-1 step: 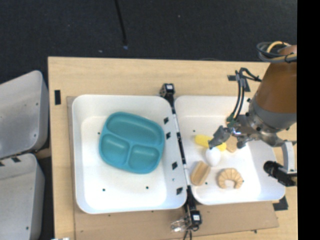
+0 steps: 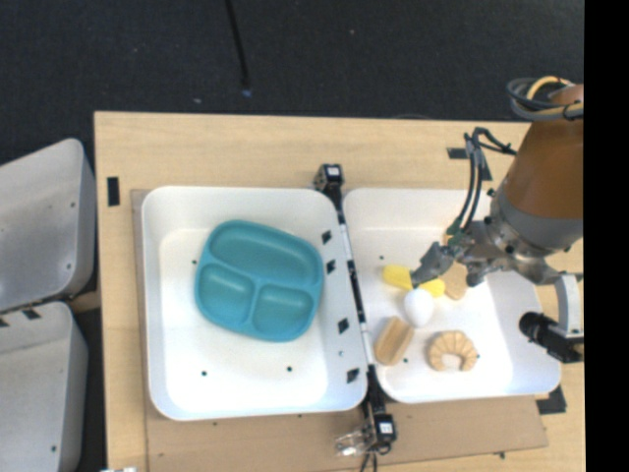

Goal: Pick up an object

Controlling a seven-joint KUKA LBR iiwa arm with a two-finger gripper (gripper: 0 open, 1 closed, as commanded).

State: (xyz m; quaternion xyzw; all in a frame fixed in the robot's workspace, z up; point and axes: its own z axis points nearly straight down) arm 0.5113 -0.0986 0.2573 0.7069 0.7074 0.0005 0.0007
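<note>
My gripper (image 2: pixel 452 269) hangs over the right bin (image 2: pixel 511 372), low above its middle, and it is open, with two dark fingers spread apart. Just below the fingers lies a small tan piece (image 2: pixel 455 288); nothing is clamped between them. A yellow piece (image 2: pixel 396 277) and a white egg (image 2: pixel 419 306) lie just left of the left finger. Nearer the front of the bin are a tan bread loaf (image 2: pixel 393 342) and a croissant (image 2: pixel 452 351).
The left bin (image 2: pixel 167 382) holds a teal divided plate (image 2: pixel 259 280). A ridge with black clips (image 2: pixel 346 273) separates the two bins. The arm's orange and grey body (image 2: pixel 545 180) overhangs the right bin's far right side.
</note>
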